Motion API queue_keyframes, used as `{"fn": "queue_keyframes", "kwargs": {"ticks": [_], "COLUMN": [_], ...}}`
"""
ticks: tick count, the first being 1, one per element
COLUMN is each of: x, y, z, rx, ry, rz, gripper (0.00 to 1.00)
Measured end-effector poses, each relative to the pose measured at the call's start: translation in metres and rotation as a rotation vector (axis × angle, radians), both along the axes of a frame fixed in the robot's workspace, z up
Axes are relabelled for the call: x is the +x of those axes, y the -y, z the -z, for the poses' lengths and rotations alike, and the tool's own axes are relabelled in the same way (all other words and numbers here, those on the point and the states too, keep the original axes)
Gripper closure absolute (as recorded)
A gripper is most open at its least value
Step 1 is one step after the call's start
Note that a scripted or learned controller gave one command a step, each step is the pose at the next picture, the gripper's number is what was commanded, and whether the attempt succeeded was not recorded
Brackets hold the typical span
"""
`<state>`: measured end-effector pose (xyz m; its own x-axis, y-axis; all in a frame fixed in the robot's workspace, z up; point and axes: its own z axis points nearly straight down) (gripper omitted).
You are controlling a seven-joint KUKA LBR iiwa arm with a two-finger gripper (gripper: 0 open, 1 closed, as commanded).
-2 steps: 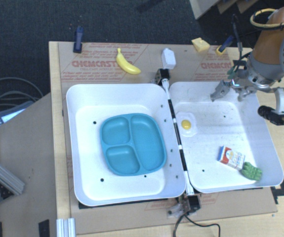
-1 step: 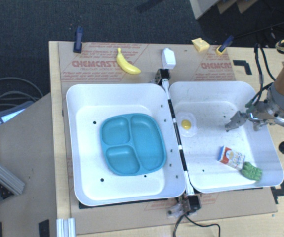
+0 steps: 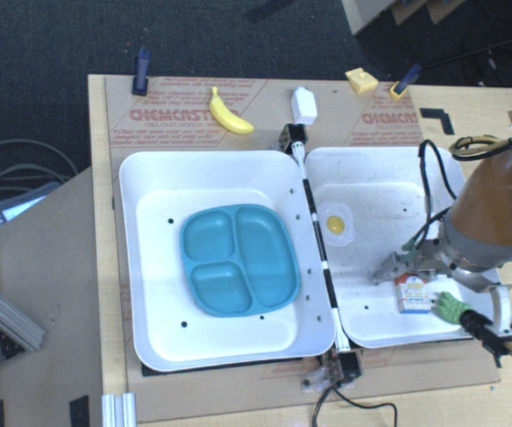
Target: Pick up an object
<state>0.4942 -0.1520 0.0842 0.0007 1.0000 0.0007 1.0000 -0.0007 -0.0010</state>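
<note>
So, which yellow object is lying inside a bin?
The fried egg toy, in the right bin. The banana and the cheese wedge lie outside, on the bench.

Arm: orange band above grey wrist; black cable looped alongside; metallic grey gripper assembly.

You're looking at a robotics lab: a cardboard-topped bench with two white bins clamped side by side, loose cables on dark carpet, toy props like a plastic banana, and aluminium framing.
</note>
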Motion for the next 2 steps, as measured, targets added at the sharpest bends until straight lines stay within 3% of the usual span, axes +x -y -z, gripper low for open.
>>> {"fn": "queue_keyframes", "kwargs": {"ticks": [1,2], "x": [0.0,0.002], "y": [0.0,-0.064], "z": [-0.01,-0.1], "rx": [-0.001,0.0], "ry": [0.002,0.001], "rz": [0.001,-0.002], "gripper": [1.0,1.0]}}
